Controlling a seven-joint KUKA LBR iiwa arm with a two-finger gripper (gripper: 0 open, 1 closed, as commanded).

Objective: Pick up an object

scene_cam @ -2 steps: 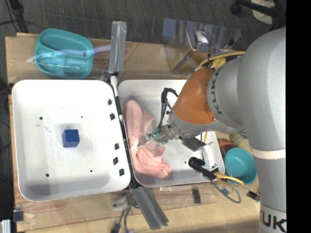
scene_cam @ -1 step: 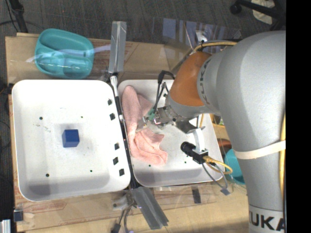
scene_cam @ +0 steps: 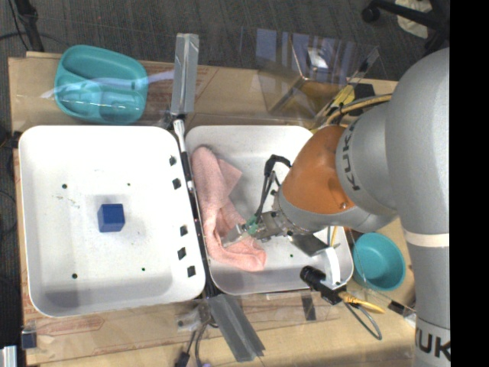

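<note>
Progress is looking early to middle, as I am judging it: the gripper (scene_cam: 252, 229) is reaching down into the right bin (scene_cam: 252, 140), at the centre of the frame, and its tip is sitting at the lower right edge of the pink cloth (scene_cam: 218, 205). The cloth is lying crumpled along the left wall of this bin. A small fold of it seems to be touching the tip, but whether the tool is spread or pinching the fabric I cannot tell, because the wrist with the orange band (scene_cam: 317, 178) is covering much of it. The cloth is not lifting off the bin floor, so the pick is not yet done. The blue cube (scene_cam: 111, 216) is resting alone in the left bin (scene_cam: 46, 147), well apart from the arm, and is looking untouched
</note>
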